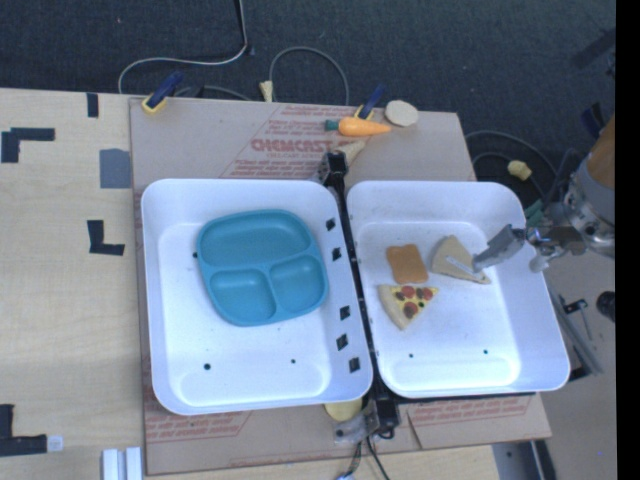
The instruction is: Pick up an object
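In the right bin (520,363) three toy foods lie close together, left of its middle. A beige cheese wedge (455,259) sits at about two o'clock from the bin's centre, its pointed end toward the right. Just beside it at nine o'clock lies a tan slice of toast (406,263), and at six o'clock from the toast a pizza slice (407,302) with red and green toppings (its tip points down toward the bin's near wall). Toast and pizza are nearly touching; the wedge stands a little apart from both.

The gripper (497,247) reaches in from three o'clock, over the right rim of the bin, with its grey finger slanting down to the left. Its tip is just beside the wedge's right end, at about three o'clock from the cheese; whether it touches the wedge, and whether the gripper is parted or closed, cannot be told from this angle. Nothing is seen clamped in it.

The left bin (165,348) holds a blue divided plate (262,267), lying flat near its centre. Beyond the bins, at twelve o'clock on the cardboard sheet (290,143), lie a toy carrot (360,126) and a pale round piece (401,114).
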You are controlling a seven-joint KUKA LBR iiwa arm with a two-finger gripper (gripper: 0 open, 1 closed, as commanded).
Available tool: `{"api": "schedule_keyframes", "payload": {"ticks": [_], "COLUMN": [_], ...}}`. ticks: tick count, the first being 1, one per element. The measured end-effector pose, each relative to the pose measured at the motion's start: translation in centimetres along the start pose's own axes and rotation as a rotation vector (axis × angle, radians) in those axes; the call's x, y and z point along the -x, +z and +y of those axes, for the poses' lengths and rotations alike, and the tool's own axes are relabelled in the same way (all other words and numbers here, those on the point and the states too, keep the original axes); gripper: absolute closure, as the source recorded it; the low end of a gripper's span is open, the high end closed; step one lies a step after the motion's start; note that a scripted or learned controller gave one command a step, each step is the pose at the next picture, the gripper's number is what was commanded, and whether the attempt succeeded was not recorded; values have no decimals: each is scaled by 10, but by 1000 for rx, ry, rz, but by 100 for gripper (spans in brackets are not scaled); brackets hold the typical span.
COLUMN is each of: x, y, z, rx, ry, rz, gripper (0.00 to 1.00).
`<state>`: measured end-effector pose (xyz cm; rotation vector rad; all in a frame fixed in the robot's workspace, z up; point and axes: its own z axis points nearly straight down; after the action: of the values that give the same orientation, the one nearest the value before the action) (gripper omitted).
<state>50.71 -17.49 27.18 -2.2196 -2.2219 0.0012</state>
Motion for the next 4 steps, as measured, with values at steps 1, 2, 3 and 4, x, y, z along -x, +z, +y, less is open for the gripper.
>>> {"api": "schedule_keyframes", "payload": {"ticks": [1, 2, 3, 4], "x": [-62, -76, -74, -74], "y": [141, 188, 172, 173], "z": [34, 94, 95, 95], "rx": [-12, 3, 13, 12], "ry": [-5, -2, -1, 0], "rz": [5, -3, -4, -4], "gripper": [0, 0, 100, 0]}}
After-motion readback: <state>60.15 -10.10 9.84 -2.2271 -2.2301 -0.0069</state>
